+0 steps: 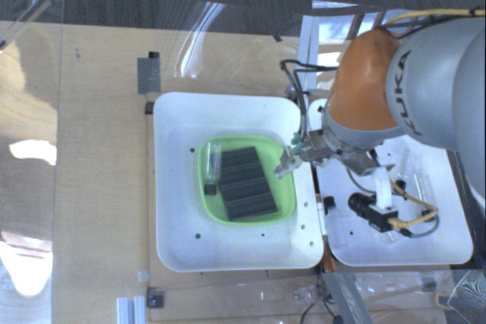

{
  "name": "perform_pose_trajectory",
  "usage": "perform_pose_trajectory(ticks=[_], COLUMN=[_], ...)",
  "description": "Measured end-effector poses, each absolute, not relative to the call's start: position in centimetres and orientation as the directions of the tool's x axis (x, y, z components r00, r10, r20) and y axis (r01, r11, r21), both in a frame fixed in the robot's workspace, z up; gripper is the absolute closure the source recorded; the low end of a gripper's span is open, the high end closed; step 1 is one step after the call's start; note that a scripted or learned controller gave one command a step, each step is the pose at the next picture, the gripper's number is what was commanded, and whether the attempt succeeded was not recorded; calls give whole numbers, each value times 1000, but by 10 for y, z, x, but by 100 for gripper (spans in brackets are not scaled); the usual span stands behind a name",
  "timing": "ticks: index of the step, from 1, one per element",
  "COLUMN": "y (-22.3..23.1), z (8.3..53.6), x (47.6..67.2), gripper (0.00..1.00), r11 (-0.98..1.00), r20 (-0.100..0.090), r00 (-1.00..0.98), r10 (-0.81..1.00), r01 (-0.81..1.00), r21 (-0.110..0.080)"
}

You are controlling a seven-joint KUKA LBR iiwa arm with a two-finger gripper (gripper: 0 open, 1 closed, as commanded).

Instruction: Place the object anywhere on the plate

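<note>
Black ridged object [244,182] on green plate [285,197], left of fingers [287,163]

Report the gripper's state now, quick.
Gripper: at the right rim of the square light-green plate, beside the dark ridged rectangular block lying on it; open or shut cannot be told.

We've got just the one fixed camera up above the tabletop [91,163], looking down at a slant from fairly close. It takes in both white bins [175,239], and the arm [410,87] comes in from the right.
</note>
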State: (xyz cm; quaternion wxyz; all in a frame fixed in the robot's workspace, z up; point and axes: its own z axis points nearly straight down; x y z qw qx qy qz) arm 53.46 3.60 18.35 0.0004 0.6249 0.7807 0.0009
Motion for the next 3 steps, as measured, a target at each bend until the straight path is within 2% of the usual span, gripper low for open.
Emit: perform_pose_trajectory(ticks=[1, 2, 3], y=[22, -23, -67], z=[206, 183, 194], x=[534, 535, 544], gripper=[0, 0, 0], r11=[201, 184, 156], r20=[0, 0, -2], r00=[-201, -184, -156], r10=[980, 983, 988], r01=[980, 983, 988], r21=[6, 2, 5])
